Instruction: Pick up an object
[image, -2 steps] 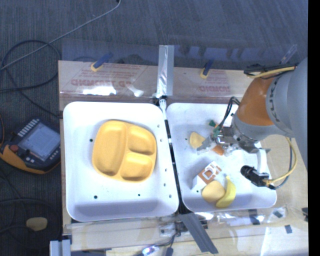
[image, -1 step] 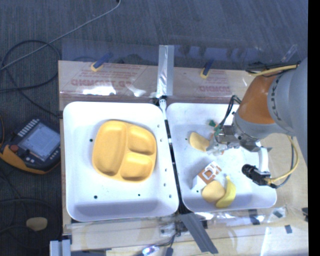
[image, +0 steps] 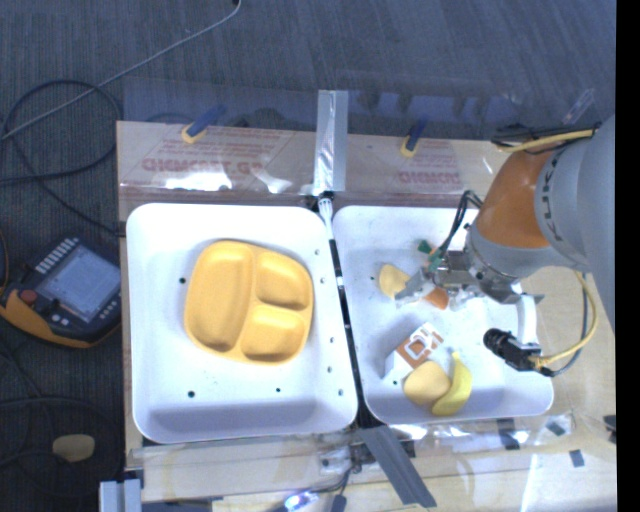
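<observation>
My gripper (image: 437, 283) is low in the right bin (image: 520, 400), near its middle, beside a small orange object (image: 436, 297) and a pale yellow piece (image: 392, 280) to its left. A small green bit (image: 424, 246) lies just behind it. Toward the bin's front sit a white and orange carton (image: 418, 347), a yellow rounded fruit (image: 424, 382) and a banana (image: 457, 388), all clustered together. The arm's wrist hides the fingertips.
The left bin (image: 160, 400) holds a yellow three-compartment tray (image: 248, 300). A black connector with a yellow cable (image: 515, 350) hangs off the arm over the right bin's right side. A handheld pendant (image: 60, 290) lies on the floor at the left.
</observation>
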